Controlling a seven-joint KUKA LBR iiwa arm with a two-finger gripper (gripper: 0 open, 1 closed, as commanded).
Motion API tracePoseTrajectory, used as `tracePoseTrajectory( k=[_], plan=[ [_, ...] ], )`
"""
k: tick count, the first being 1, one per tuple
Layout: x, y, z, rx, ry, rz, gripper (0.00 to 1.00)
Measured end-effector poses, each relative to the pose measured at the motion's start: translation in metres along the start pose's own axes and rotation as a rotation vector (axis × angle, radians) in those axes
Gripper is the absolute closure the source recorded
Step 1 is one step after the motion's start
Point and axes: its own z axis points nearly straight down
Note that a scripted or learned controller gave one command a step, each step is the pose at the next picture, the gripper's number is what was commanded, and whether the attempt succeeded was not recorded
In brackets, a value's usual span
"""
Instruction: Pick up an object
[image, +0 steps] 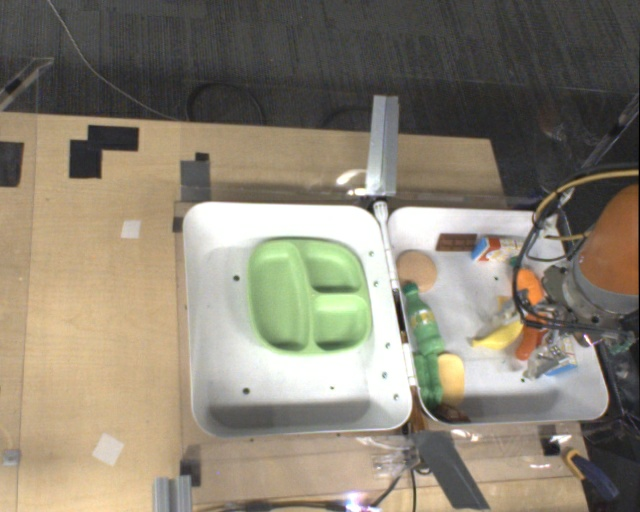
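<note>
Your claw sits low at the far right of the right bin, under the arm's orange band and a tangle of black and yellow cables; you cannot tell whether it is wide or narrow, because the wrist and cables hide it. Around it lie the objects you could pick: a curved yellow banana just to its left, an orange piece touching the banana's end, and a crinkled blue and silver wrapper right below. Further up the bin you see a flat brown bar beside a small red, white and blue packet, and a round tan disc near the upper left corner. Along the bin's left wall lies a green plastic bottle with a yellow label, and a rounded yellow block touches its lower end. The left bin, smooth white plastic with rounded corners, holds a glossy light green tray split into three compartments, lying near the bin's middle. Both bins rest on a pale wood-grain surface marked with black squares at the upper left and small pale tags. A grey metal post stands at the seam between the bins on the far side. Beyond the surface, dark ribbed carpet covers the floor, with thin cables trailing across it.
</note>
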Motion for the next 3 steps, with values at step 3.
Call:
tracePoseTrajectory(
  k=[3],
  plan=[
    [-0.003,0.049,0.010,0.004,-0.004,0.187,0.00]
  ],
)
